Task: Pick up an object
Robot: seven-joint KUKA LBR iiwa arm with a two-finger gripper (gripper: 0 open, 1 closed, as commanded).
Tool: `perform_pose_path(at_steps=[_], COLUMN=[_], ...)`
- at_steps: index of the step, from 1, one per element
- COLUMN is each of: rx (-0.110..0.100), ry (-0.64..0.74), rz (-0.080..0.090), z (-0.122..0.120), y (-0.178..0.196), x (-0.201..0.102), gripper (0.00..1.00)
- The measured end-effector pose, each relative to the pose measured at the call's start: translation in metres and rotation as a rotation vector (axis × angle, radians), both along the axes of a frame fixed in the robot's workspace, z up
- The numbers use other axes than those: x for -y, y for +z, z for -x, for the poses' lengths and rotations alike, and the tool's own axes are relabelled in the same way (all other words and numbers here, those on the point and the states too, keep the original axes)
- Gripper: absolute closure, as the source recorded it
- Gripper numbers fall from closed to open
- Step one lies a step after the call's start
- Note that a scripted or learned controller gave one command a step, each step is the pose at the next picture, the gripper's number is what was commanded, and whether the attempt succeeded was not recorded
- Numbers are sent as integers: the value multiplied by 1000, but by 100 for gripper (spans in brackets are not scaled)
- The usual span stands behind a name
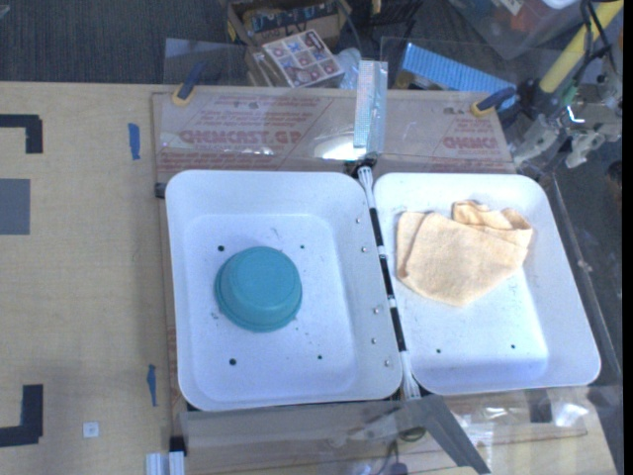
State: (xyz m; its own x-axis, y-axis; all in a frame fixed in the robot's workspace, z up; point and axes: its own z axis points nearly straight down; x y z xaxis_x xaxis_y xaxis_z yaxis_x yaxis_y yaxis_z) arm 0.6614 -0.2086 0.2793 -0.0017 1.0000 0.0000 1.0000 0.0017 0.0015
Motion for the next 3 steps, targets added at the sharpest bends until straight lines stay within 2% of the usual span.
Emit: perform_pose_path(at_steps=[1,2,3], rx=[-1,-4,-7], ry=[212,322,544], rz=[1,-4,8], z=[-6,-6,-3], y=[-90,-192,-191], x=[-69,-10,-48], gripper=[0,0,0])
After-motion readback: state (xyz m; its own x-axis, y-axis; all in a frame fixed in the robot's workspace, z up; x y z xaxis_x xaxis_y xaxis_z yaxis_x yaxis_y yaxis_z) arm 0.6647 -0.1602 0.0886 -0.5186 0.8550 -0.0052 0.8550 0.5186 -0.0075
